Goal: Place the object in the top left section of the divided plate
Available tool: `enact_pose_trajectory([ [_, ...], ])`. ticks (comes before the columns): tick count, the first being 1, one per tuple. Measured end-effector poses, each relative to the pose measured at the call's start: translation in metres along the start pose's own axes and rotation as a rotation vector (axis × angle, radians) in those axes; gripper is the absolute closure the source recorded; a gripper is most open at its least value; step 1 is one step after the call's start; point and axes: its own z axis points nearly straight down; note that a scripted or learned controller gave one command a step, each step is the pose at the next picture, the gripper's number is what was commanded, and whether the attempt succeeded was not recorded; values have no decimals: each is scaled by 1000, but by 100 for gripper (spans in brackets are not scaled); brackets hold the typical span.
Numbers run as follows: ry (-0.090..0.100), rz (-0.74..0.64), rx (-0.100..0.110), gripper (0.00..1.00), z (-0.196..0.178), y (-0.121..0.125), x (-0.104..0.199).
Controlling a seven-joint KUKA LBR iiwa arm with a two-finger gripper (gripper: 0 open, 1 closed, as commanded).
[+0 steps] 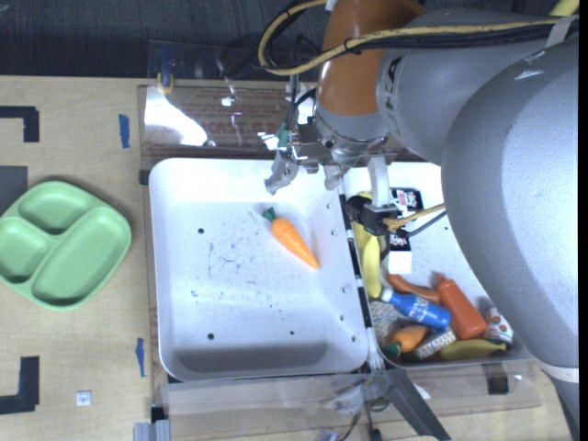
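An orange toy carrot (294,239) with a green top lies in the left white bin (230,338), toward its upper right part. My gripper (303,178) hangs above the bin's far right corner, just up and right of the carrot, with its fingers apart and nothing between them. One fingertip (275,183) shows on the left and another (332,178) on the right. The green divided plate (61,243) rests on the wooden bench far to the left, outside the bins.
The right bin (432,191) holds several toys: a yellow banana (370,257), a blue bottle (421,310), a red bottle (461,309) and others. My large grey arm covers the upper right. Black tape marks sit on the bench at left.
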Motion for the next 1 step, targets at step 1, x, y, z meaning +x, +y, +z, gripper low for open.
enact_pose_trajectory([
  [1,0,420,3,0,70,8,97],
])
